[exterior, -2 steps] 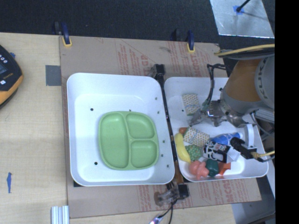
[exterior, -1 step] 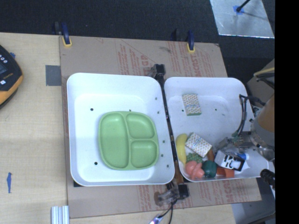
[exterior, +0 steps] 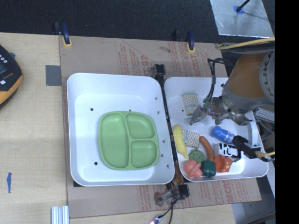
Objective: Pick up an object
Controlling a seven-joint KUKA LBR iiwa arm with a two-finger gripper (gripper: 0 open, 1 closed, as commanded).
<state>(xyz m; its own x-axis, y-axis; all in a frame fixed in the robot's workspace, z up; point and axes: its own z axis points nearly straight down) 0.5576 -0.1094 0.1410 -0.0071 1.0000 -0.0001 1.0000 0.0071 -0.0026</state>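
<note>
The right bin holds the candidate objects; the left bin carries a green divided plate. All positions below are given relative to the right bin.

The gripper hangs over the bin's upper middle, its dark fingers angled toward the bin's left side. Nothing is visible between them; whether they are spread or closed cannot be determined.

Objects cluster in the bin's lower half: a yellow banana along the left wall, a patterned pad beside it, an orange sausage-shaped piece, a blue bottle-like item toward the right, and a pile of small toy foods against the lower wall. A second patterned pad lies nearest the gripper.

Handling judgement: all appear light. The toy foods look like smooth, rigid plastic, likely slippery on curved faces. Grasp the banana or the sausage-shaped piece across its narrow middle. The pads look flat and soft, offering poor purchase from above.
</note>
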